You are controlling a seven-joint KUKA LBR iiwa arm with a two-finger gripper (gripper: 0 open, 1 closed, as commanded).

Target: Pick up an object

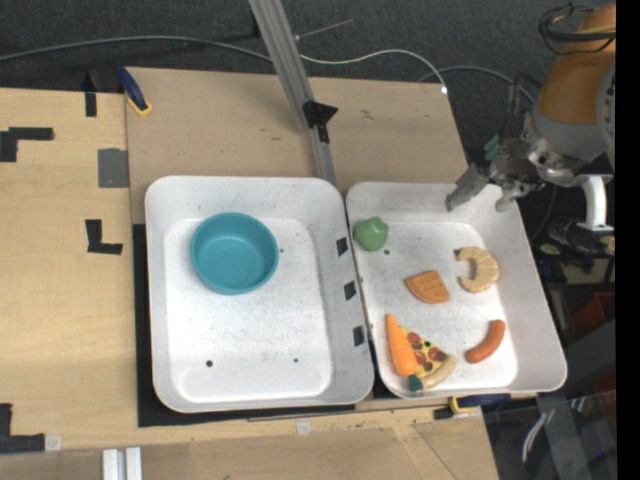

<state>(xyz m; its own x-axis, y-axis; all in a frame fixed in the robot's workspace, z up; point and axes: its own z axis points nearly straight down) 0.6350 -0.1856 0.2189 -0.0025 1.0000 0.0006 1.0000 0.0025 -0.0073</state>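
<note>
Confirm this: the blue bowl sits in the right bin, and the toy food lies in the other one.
Not quite. The camera view shows the blue bowl in the left bin; the toy food, such as the carrot, lies in the other one, the right bin.

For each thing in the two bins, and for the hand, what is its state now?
blue bowl: upright, in left bin.
green piece: lying free, right bin.
croissant: lying free.
orange wedge: lying flat.
carrot: lying, touching pizza slice.
sausage: lying free.
hand: fingers spread, above right bin's far edge, holding nothing.
</note>
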